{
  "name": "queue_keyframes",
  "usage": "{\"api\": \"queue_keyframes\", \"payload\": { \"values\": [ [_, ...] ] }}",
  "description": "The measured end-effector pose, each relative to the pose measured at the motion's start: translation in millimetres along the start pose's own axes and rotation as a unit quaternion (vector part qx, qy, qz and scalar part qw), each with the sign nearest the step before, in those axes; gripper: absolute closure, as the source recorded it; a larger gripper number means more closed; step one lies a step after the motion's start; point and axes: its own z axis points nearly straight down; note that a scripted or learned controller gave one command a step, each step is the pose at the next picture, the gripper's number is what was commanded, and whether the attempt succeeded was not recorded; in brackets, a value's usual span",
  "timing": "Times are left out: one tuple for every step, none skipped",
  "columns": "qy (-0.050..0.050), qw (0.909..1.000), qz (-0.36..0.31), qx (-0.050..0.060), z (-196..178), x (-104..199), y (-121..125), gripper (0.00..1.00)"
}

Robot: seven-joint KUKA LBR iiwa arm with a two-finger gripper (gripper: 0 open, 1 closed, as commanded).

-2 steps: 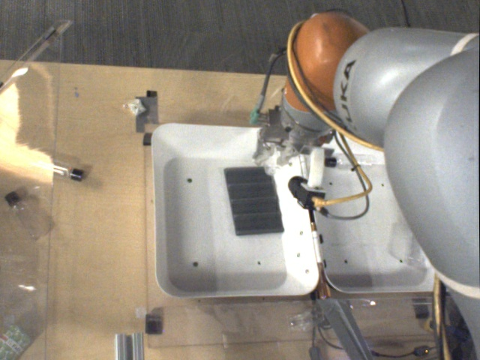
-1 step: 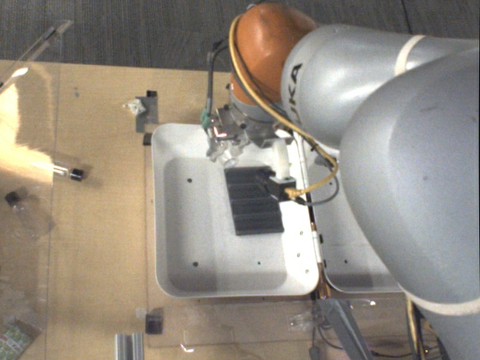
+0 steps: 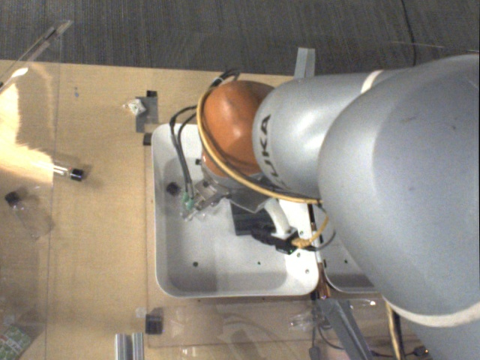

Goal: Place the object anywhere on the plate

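Over left bin (image 3: 172,276) | end effector (image 3: 196,201) grip state unclear | object hidden

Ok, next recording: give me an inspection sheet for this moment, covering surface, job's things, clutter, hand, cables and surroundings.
Surface: wooden bench bearing a white bin; a second bin shows beside it as a sliver.
Job's things: plate and object not identifiable; the arm covers much of the bin.
Clutter: small dark specks on the bin floor.
Hand: hidden under the orange wrist band; state cannot be told.
Cables: black cables loop off the wrist into the bin.
Surroundings: dark carpet beyond the bench; small black fittings at the bench edges.
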Motion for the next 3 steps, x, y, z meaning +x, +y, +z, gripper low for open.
{"api": "queue_keyframes", "payload": {
  "values": [
    [-0.008,0.9428,-0.333,-0.007,17,33,-63,1.0],
    [-0.001,0.9166,-0.4,-0.002,-72,22,19,1.0],
    [-0.001,0.7962,-0.605,-0.002,-57,-5,57,1.0]
  ]
}}
